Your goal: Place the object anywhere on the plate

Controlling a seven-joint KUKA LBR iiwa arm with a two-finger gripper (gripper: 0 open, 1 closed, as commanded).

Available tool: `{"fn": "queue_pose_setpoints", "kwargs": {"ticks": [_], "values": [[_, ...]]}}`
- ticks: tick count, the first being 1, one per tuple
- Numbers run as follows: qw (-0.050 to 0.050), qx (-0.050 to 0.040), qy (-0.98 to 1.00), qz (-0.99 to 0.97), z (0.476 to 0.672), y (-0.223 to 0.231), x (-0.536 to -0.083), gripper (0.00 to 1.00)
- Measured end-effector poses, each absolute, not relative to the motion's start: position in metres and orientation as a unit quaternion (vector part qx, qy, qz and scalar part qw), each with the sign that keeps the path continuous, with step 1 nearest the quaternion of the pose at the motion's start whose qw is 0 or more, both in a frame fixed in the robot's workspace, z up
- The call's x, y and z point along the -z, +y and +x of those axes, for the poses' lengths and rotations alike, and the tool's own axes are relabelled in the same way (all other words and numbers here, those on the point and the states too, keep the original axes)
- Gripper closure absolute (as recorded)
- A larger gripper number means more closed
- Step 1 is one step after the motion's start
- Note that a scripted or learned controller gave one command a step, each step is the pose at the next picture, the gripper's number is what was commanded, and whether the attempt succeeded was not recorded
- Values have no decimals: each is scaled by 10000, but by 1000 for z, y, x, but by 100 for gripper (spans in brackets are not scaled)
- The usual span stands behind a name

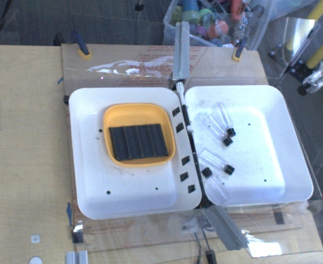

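4 clear black-capped vials [215, 160] lie loose right of the yellow plate [113, 117], in the neighbouring bin [293, 147], none placed yet. Pincer [317, 80] sits far right of the plate, likely clearing the view; wide or narrow, cannot tell.

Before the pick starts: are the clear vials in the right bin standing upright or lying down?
Lying down: the clear vials rest on their sides on the right bin floor.

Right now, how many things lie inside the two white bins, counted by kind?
Clear vials with black caps: 4
Yellow plate: 1
Black ridged insert on the plate: 1
Total: 6
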State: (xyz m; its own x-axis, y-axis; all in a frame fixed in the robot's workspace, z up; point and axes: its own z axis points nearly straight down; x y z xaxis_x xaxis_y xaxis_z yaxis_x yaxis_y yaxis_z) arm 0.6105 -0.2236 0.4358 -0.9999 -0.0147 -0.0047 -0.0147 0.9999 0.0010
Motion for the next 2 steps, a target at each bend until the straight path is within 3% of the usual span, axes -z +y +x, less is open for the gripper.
{"fn": "queue_pose_setpoints", "kwargs": {"ticks": [1, 2], "values": [[50, 4, 9881, -1535, 657, -223, -436, 100], [24, -4, 9818, -1897, 592, -224, -436, 100]]}}
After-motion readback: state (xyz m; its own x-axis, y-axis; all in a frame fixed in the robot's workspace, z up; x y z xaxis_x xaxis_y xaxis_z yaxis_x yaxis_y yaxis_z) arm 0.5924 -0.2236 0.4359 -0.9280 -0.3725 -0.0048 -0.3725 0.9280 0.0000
